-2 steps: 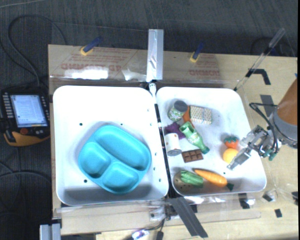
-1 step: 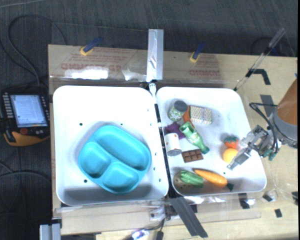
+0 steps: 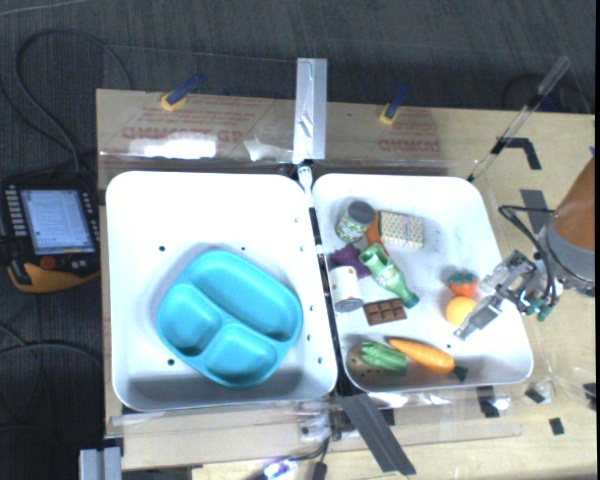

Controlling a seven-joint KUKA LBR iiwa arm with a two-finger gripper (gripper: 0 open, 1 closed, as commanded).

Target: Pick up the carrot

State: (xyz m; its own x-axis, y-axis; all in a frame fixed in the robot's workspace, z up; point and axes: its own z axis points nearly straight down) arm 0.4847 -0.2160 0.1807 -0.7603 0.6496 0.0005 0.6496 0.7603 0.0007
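- We see the gripper [image 3: 477, 320] at the right side of the right bin, reaching in from the right, its fingertips low over the bin floor just beside a yellow-orange fruit; we cannot tell how its tips stand, and nothing shows between them.
- Behind it we see the arm [image 3: 577, 230], grey with an orange band, over the bench's right edge.
- Then we take the rest from largest to smallest, starting with the 2 bins: the left bin [image 3: 140, 208] and the right bin [image 3: 470, 203] sit side by side, touching along the middle.
- In the left bin lies a blue divided tray [image 3: 230, 315], set at a slant, with 3 compartments.
- The carrot [image 3: 421, 354] lies on its side near the right bin's front wall, orange, its thick end to the left, well apart from the gripper.
- Just left of the carrot and touching it lies a green vegetable [image 3: 379, 355].
- A green bottle [image 3: 388, 274] lies tilted near the bin's middle.
- A patterned box [image 3: 402, 229] sits toward the back, beside a round tin [image 3: 357, 219].
- A white can [image 3: 345, 287] lies by the bin's left wall.
- A brown chocolate bar [image 3: 385, 313] lies flat just below the bottle.
- The yellow-orange fruit [image 3: 460, 310] sits just left of the gripper.
- A small tomato [image 3: 463, 284] sits just behind that fruit.
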